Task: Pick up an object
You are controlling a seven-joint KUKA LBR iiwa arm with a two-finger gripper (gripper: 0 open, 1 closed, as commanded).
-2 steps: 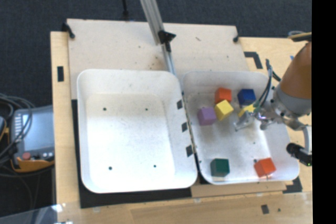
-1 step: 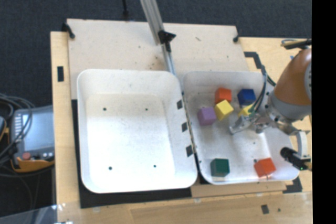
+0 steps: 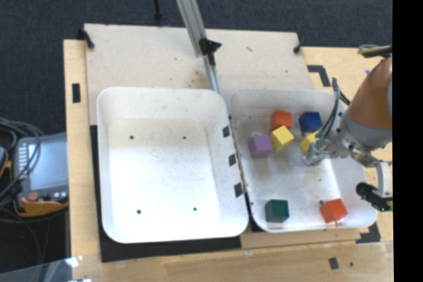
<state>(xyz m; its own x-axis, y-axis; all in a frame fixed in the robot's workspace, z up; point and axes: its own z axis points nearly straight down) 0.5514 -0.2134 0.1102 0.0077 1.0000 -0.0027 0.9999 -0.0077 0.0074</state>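
The right bin (image 3: 291, 224) holds several small blocks. An orange block (image 3: 281, 119), a blue block (image 3: 310, 121), a yellow block (image 3: 282, 137) and a purple block (image 3: 260, 145) cluster in its far half. A green block (image 3: 277, 211) and a second orange block (image 3: 334, 211) lie near its front wall. My gripper (image 3: 316, 154) reaches down into the bin from the right, right of the yellow block and just below the blue one. A second yellow block (image 3: 308, 141) shows at the gripper's tip, partly hidden by it.
The left bin (image 3: 112, 162) stands beside the right one. A slanted metal post (image 3: 188, 3) rises behind the bins. The orange-banded arm (image 3: 370, 109) hangs over the right bin's right side. A grey box with cables (image 3: 36, 172) sits off the bench's left edge.
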